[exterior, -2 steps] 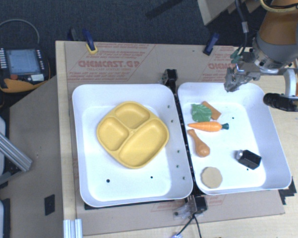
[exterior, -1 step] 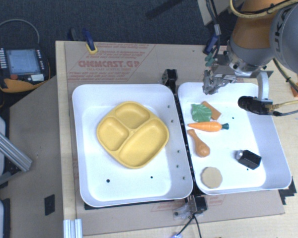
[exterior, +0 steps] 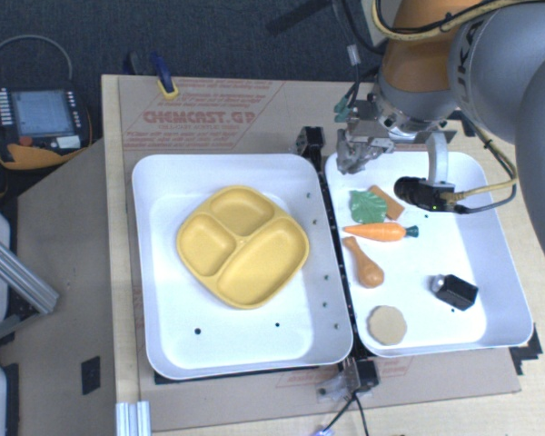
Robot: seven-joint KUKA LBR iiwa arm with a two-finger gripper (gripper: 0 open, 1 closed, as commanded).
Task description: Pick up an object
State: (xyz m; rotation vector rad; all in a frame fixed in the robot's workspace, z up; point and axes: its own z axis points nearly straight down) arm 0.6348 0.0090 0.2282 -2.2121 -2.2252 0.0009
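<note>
Lying below pincer [exterior: 352,159], carrot [exterior: 375,232], apart

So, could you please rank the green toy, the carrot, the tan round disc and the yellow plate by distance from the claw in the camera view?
1. Green toy, just below the claw, right bin.
2. Carrot, mid right bin.
3. Yellow plate, left bin.
4. Tan round disc, right bin's near edge.

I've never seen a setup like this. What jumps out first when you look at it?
Most striking is the yellow divided plate, lying alone in the left bin. Next comes the big grey and orange arm, reaching in from the upper right with its gripper over the right bin's far corner. Beneath it lie small toys, the brightest a carrot.
</note>
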